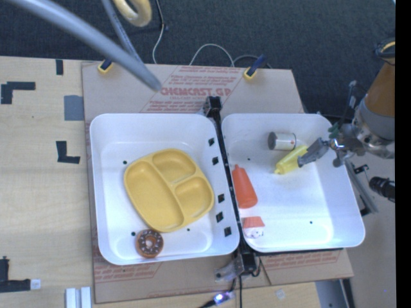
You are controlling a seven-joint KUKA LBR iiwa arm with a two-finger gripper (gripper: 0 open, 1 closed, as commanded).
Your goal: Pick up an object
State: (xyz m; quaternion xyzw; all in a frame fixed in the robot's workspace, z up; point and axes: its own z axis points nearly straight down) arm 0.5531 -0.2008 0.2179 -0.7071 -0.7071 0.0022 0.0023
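Grey and orange-banded, our arm (379, 108) reaches in from the right, its gripper (319, 151) low over the right bin (334, 230), touching the yellow object (290, 160); we cannot tell how the jaws stand. Red "CHEMCAST" lettering (192, 90) shows on the brown board behind the bins.

My workplace: a robot lab test bench, not a home or kitchen.

I reach in over two shallow white plastic bins (103, 172) set side by side on a printed cardboard sheet (192, 88), clamped at its far corners by a yellow clip (104, 66) and a blue clip (255, 65). Around it lies a pale wooden bench top (38, 191) marked with black and grey tape shapes (64, 151), with dark carpet (282, 18) beyond. Thin white cables (209, 49) loop behind the bins, and the contents are toy props, such as a yellow divided plastic tray (168, 188) and a small chocolate toy doughnut (149, 243).
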